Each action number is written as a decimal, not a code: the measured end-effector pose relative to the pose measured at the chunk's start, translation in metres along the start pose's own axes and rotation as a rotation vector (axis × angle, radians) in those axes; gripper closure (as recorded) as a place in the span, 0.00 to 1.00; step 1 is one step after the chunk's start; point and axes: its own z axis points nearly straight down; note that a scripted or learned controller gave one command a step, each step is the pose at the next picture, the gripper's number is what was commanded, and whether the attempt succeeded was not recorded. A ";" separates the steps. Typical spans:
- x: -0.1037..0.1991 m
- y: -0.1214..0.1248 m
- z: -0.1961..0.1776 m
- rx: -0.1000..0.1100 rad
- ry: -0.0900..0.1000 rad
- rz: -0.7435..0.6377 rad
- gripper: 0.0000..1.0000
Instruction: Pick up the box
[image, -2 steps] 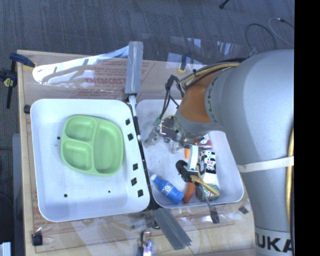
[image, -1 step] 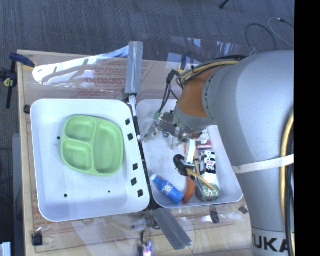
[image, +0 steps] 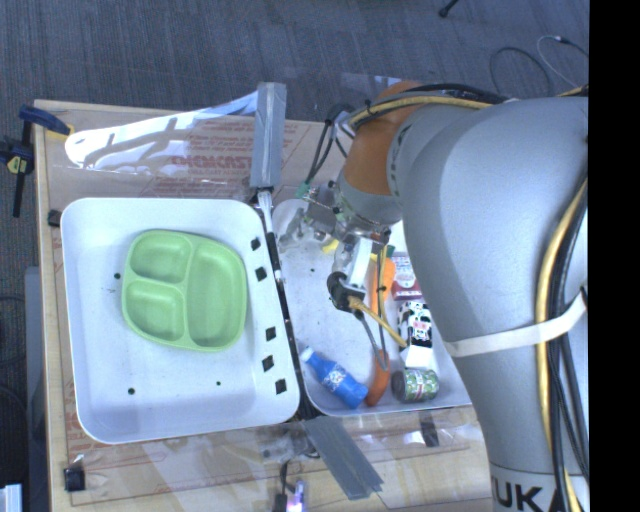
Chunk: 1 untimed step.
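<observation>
Arm leans over the right bin (image: 312, 322), gripper (image: 325, 228) at its far end (clenched or not, can't tell). Inside: one cow-print box (image: 417, 328), one blue bottle (image: 333, 378).

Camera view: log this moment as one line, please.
arm over right bin | cow-print box lying in right bin, near green can | blue bottle in same bin | green plate in left bin
</observation>
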 end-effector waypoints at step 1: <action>0.027 0.013 -0.081 0.001 0.002 0.279 0.00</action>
